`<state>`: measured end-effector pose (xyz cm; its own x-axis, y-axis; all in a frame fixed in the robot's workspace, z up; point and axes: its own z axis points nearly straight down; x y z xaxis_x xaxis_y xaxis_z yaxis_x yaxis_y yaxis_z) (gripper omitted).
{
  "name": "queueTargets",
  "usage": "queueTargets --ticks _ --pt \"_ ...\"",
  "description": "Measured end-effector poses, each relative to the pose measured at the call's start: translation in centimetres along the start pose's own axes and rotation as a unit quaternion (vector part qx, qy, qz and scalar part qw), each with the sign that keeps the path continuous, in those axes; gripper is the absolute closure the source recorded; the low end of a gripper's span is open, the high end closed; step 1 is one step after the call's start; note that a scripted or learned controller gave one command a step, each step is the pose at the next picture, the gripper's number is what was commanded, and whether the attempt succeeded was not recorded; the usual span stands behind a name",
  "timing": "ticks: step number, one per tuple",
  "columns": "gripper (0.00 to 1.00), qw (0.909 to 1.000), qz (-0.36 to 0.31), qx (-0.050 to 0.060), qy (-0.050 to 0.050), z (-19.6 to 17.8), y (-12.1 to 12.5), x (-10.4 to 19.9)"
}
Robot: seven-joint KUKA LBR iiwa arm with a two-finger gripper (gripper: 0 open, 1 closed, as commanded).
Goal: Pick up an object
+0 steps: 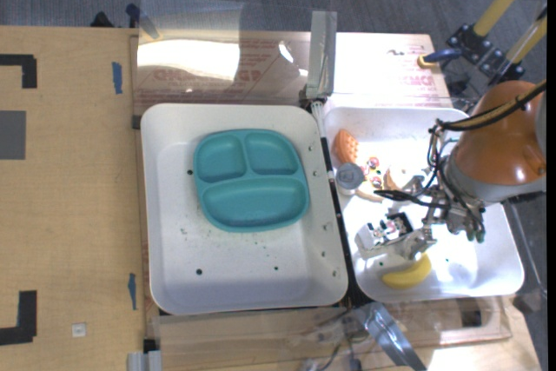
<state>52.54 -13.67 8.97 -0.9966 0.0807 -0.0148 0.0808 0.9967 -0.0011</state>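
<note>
Arm (499,148) bends low, end effector (415,246) above banana (408,274)

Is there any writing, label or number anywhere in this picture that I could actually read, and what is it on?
Nothing can be read for certain.
Clear sheet behind the left bin: faint reddish print, mirrored, too blurred to read.
Clear sheet behind the right bin: reddish letters, likewise unreadable.
Teal divided plate: no text.

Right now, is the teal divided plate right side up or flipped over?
Right side up: the teal divided plate lies flat in the left white bin, its three compartments facing the camera.
</note>
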Motion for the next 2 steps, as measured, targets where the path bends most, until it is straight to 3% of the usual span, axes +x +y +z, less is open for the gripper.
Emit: queueTargets --ticks 1,2 --pt "1.00 1.0000 -0.002 0.001 -0.006 -1.3 0.1 -0.4" --pt "1.00 0.9952 0.098 -0.001 0.000 -9.9 7.7 -4.9"
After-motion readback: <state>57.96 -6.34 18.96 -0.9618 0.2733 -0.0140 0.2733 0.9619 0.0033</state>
